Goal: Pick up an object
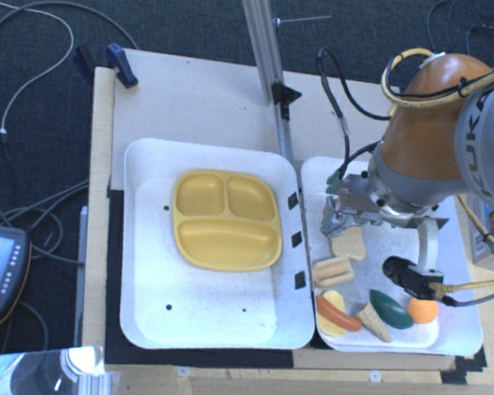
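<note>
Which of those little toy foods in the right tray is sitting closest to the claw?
The pale tan slab, directly beneath the claw. The ridged tan block lies farther down, and the red sausage, green piece and orange ball lie along the tray's bottom edge.

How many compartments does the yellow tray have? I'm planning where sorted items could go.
3. The yellow tray in the left bin has two smaller compartments along its far side and one long compartment along its near side.

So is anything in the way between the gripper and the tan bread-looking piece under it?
Nothing visible is. The gripper sits right above the tan bread-like piece in the right bin. The wooden block lies just below, beside it, not between them.
</note>
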You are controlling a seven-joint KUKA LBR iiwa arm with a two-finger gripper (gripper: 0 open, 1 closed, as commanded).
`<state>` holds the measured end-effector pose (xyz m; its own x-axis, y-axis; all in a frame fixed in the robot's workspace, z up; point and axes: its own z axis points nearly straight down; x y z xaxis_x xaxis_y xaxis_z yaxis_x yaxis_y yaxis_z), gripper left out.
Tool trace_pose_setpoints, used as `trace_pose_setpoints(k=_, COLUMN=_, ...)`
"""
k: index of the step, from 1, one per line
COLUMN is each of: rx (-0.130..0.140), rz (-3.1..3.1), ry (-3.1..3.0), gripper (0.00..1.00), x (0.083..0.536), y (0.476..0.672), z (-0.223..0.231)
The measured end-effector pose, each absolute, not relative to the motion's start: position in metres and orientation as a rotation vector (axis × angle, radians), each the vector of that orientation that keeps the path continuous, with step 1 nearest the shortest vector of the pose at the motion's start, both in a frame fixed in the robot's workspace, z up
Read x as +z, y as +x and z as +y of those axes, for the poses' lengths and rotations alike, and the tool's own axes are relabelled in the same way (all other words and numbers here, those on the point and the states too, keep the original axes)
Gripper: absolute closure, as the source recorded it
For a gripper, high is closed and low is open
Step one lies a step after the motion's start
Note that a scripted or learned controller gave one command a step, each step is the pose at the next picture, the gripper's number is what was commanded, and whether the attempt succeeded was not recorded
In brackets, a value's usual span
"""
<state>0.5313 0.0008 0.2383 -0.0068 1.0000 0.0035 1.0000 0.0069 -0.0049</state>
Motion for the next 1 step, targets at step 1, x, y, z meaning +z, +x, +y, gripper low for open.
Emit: trace_pose_setpoints(k=1, rx=0.003, rz=-2.224, ry=-2.21, gripper=1.0, x=0.2256, y=0.5276, z=0.0516)
